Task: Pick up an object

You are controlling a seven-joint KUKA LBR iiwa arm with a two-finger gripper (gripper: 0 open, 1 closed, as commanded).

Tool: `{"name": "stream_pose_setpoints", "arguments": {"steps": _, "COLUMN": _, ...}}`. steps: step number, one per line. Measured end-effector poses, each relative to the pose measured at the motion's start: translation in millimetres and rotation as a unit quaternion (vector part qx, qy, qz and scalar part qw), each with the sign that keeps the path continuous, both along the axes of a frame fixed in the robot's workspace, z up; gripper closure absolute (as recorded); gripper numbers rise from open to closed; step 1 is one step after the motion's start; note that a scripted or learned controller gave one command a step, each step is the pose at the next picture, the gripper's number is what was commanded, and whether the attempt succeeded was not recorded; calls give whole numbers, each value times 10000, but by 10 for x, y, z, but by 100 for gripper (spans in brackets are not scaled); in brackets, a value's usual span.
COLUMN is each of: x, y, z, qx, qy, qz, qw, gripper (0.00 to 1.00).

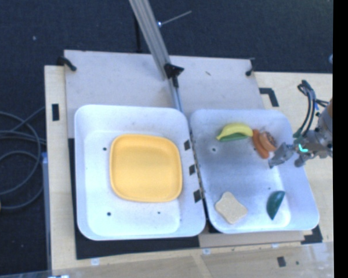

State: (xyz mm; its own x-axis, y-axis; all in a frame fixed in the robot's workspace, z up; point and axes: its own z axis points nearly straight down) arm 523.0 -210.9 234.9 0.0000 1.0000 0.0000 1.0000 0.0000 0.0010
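Jaws of the gripper [288, 156] are seen apparently parted and empty beside the orange toy [263, 143], probably light, rigid, best grasped mid-body.

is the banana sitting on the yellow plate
No, the banana lies in the right bin beside an orange object, while the yellow plate sits in the left bin.

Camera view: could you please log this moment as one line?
gripper: above right white bin edge, nothing held | orange carrot-like toy: beside it | yellow square plate: left white bin
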Motion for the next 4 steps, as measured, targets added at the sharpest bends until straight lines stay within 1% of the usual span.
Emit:
{"name": "stream_pose_setpoints", "arguments": {"steps": 1, "x": 0, "y": 0, "z": 0, "qx": 0, "qy": 0, "qz": 0, "qw": 10000, "gripper": 0}}
{"name": "stream_pose_setpoints", "arguments": {"steps": 2, "x": -6, "y": 52, "z": -612, "qx": 6, "qy": 28, "qz": -1, "qw": 10000, "gripper": 0}}
{"name": "stream_pose_setpoints", "arguments": {"steps": 3, "x": -55, "y": 33, "z": -1229, "qx": 5, "qy": 28, "qz": -6, "qw": 10000, "gripper": 0}}
{"name": "stream_pose_setpoints", "arguments": {"steps": 4, "x": -55, "y": 28, "z": -1343, "qx": -5, "qy": 4, "qz": -3, "qw": 10000, "gripper": 0}}
